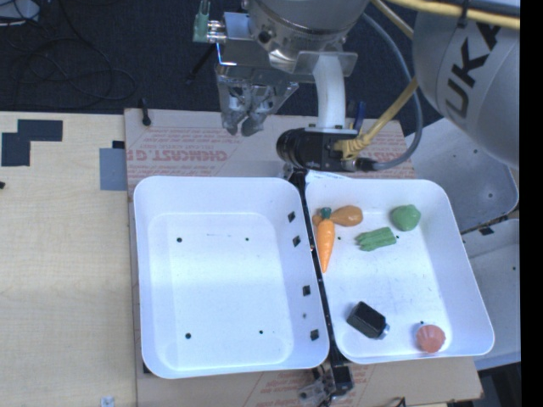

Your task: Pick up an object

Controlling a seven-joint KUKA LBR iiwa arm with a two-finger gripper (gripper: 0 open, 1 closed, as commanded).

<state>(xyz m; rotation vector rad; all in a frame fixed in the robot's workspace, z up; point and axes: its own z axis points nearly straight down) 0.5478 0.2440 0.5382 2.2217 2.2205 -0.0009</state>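
The gripper [246,113] hangs high above the desk [59,253], over the cardboard sheet [212,147] just beyond the far rim of the left bin [212,195], well apart from every object. Its fingers [253,119] point downward and look pressed close together with nothing between them. All the objects lie in the right bin [458,253]. An orange carrot [324,240] with a green top lies lengthwise against the bin's left wall, close to the divider between the two bins. Just beside its top, a rounded orange piece [347,216] rests near the far rim, touching or almost touching the carrot. To the right of these, a long green vegetable [376,239] lies at a slight tilt, and a rounder green piece [405,217] sits just beyond it, near the far right corner. Toward the near side of the bin, a small black block [367,320] lies tilted, and a reddish round piece [430,337] sits near the bin's near right corner, apart from the block. A yellow cable [386,121] runs down from the grey arm [467,66] to a black fitting [310,149] near the far edge of the bins.
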